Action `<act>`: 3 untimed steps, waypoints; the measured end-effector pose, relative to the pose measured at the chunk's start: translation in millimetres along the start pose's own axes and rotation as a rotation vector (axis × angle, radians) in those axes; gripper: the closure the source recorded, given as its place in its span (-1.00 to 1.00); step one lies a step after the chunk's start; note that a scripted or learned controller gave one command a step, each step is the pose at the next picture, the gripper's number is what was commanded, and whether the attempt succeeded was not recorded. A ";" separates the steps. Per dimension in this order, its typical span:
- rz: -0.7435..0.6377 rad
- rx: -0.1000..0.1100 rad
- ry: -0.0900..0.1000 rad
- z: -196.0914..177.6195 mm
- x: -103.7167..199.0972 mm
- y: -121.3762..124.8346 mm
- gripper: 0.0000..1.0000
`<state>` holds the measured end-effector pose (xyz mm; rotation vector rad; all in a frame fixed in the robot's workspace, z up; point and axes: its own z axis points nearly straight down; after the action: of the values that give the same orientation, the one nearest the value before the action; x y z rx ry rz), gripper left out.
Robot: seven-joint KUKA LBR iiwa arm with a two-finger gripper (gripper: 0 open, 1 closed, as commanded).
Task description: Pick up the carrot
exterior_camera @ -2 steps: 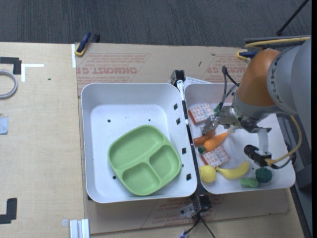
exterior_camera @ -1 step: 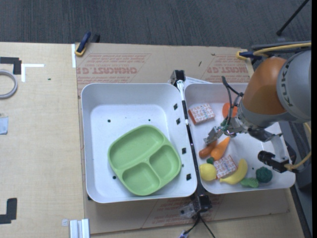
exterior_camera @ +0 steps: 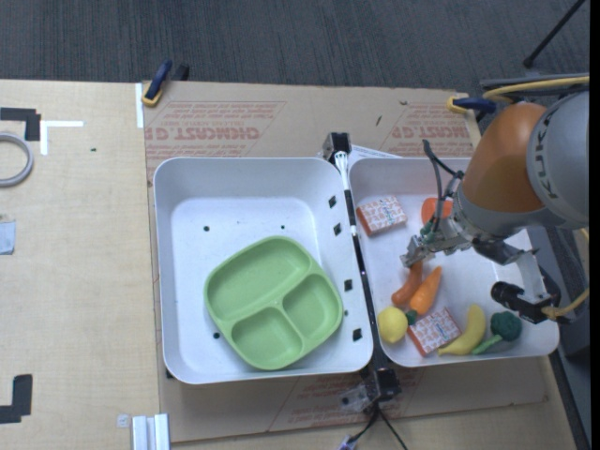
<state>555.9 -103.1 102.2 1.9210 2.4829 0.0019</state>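
Left bin point(exterior_camera: 178, 251): one green tray point(exterior_camera: 272, 300) with three compartments, nothing seen in them. Right bin point(exterior_camera: 534, 347): a small red-and-white box point(exterior_camera: 381, 214) at 11 o'clock, carrot point(exterior_camera: 427, 290) near centre, a second orange piece point(exterior_camera: 405, 289) touching it at its 9 o'clock, lemon point(exterior_camera: 392, 324) at 7 o'clock, another box point(exterior_camera: 434, 331) and a banana point(exterior_camera: 469, 331) along 6 o'clock, broccoli point(exterior_camera: 504, 325) at 5 o'clock, and an orange item at 12 o'clock, mostly hidden by the arm. Gripper point(exterior_camera: 424, 251) is placed just above the carrot's top end, at its 12 o'clock; finger state cannot be told from here, and nothing is seen held. For a clean grasp, the descent should be centred on the carrot's body and the fingers set across its narrow width, so that the touching orange piece is not caught.
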 end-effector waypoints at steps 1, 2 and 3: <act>-0.007 0.002 0.001 9.8 22.8 -75.0 1.00; 0.075 0.000 0.000 -134.4 90.0 -55.9 1.00; 0.455 0.002 -0.001 -230.7 147.2 -32.3 1.00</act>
<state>487.0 31.4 332.7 2.4318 1.9859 -0.0002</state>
